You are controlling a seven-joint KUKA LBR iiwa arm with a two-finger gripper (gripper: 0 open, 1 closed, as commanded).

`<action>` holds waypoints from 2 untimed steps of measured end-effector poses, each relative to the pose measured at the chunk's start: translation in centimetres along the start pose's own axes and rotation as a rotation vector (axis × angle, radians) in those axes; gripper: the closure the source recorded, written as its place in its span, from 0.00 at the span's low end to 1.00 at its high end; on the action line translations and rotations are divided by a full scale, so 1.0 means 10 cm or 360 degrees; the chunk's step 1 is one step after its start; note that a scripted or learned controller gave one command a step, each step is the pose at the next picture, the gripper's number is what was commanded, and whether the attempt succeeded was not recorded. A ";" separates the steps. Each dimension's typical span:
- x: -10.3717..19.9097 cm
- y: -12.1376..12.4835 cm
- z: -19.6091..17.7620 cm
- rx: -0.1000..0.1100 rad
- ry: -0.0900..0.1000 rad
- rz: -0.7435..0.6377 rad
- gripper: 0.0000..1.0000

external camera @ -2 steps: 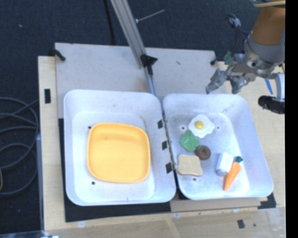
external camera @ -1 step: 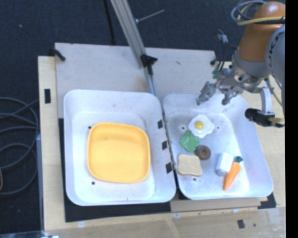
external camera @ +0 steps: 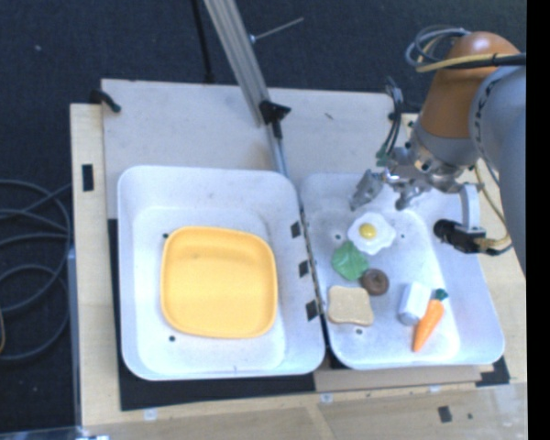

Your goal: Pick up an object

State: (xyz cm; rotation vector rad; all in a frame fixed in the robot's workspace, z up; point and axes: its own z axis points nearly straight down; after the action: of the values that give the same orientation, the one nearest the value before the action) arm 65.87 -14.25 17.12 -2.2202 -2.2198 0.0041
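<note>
The right-hand shallow white bin (external camera: 467, 342) on the counter (external camera: 192, 108) holds every candidate object. Nearest the camera lie the orange toy carrot with a green top (external camera: 427, 323), a small white-and-grey cylindrical piece (external camera: 410, 302) just beside it, and a tan toy bread slice (external camera: 350, 306). Behind these sit a dark brown ring-shaped piece (external camera: 375, 281), a green leaf-shaped toy (external camera: 349, 262) and a white toy fried egg with a yellow yolk (external camera: 371, 233). The left bin (external camera: 137, 191) carries a square yellow plastic plate (external camera: 219, 280). At the far end of the right bin, the pincer (external camera: 390, 191) hangs above the egg with its fingers spread apart and nothing between them. Judged step: approach — no grasp made. The next move calls for a descent centred on one object, probably the egg — its flat profile may let the fingers slip.
</note>
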 end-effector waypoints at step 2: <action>-0.05 -0.09 0.40 -0.0009 0.0001 0.0002 1.00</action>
State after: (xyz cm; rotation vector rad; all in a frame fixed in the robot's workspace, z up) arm 65.00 -14.71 13.16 -2.2243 -2.2210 -0.0029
